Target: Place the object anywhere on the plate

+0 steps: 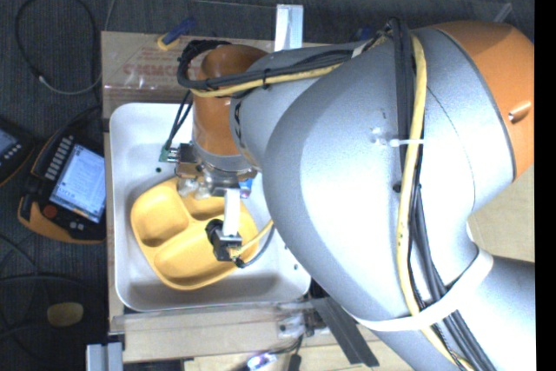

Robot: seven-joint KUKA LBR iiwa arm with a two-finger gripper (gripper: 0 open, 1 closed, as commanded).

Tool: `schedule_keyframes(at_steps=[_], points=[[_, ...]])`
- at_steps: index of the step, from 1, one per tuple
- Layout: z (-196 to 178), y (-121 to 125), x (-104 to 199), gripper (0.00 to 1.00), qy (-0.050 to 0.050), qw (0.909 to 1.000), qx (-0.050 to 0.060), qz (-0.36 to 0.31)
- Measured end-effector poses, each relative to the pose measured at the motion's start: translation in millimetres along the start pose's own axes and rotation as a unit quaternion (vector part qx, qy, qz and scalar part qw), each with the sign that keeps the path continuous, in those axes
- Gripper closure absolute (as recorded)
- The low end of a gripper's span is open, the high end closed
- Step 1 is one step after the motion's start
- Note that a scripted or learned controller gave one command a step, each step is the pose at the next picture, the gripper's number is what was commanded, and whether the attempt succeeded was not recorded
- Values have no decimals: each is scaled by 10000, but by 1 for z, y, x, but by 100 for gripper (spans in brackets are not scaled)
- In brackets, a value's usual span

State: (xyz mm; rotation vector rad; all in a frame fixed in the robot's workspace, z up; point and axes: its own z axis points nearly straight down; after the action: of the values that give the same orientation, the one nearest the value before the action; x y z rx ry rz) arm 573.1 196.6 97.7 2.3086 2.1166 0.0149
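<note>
Risk of release missing yellow divided plate (158,220) in left white bin (127,143), gripper (215,187) hanging over its far edge; grip state impossible to tell; object, if held, hidden beneath wrist.

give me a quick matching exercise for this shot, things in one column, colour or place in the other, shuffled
Things:
1. plate
2. bin
3. handheld controller

Colour or place:
a. white
b. on the floor, left of the bin
c. yellow

Pairs: 1-c, 2-a, 3-b
</note>
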Motion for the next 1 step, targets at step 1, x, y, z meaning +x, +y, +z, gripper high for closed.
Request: schedule_keyframes(at_steps=[1], points=[[-243, -21, -54, 100, -21, 9998, 61, -209]])
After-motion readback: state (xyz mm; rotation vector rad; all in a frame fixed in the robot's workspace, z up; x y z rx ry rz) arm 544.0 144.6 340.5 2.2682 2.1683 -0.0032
